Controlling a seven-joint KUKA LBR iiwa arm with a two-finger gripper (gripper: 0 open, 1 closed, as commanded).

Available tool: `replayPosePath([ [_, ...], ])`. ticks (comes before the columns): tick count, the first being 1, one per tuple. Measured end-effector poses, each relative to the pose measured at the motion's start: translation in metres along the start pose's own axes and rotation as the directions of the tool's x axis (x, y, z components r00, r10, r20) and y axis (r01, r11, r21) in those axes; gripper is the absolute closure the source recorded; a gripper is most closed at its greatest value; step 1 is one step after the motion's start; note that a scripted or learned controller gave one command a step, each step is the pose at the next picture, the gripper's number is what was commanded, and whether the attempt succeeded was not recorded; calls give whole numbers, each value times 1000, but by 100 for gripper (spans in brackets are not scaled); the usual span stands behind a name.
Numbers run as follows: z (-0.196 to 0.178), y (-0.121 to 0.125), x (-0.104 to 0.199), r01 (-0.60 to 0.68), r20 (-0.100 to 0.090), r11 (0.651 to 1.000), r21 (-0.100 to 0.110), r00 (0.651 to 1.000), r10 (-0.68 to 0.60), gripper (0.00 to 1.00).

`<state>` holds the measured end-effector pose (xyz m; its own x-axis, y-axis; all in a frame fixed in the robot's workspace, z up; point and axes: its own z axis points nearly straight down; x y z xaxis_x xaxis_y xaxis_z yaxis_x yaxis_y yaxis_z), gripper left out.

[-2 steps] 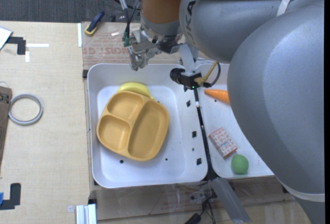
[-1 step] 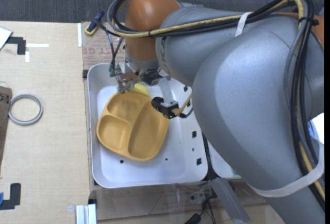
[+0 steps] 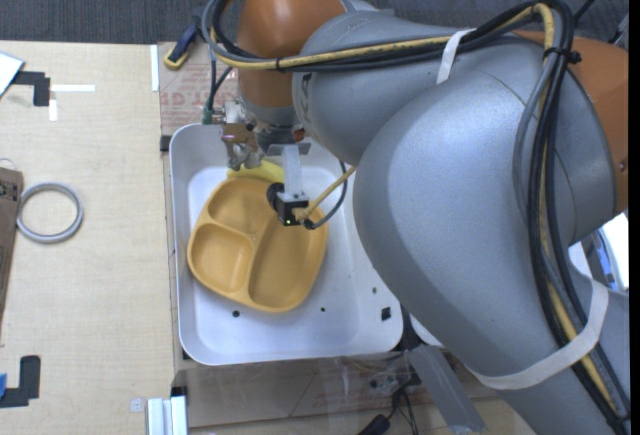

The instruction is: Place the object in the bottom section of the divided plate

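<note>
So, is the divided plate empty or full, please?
Empty where it shows: the divided plate has bare yellow lower sections. The gripper covers part of its upper section; cannot tell there.

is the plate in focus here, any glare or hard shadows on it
In the camera view the yellow plate is sharp and evenly lit, with no glare. The white bin is bright but not washed out. The grey arm, nearest the lens, carries a soft sheen and looks slightly softer.
</note>
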<state>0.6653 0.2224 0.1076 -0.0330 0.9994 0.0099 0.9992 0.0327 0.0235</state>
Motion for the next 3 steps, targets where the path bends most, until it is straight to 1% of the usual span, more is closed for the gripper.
replayPosePath([
  [1, -10, 1, -1, 2, 2, 1000, -1, 1000, -2, 100],
  [2, -143, -2, 5, 26, 11, 999, 24, 1000, -26, 100],
  [3, -4, -24, 4, -92, 11, 996, 16, 996, 92, 100],
])
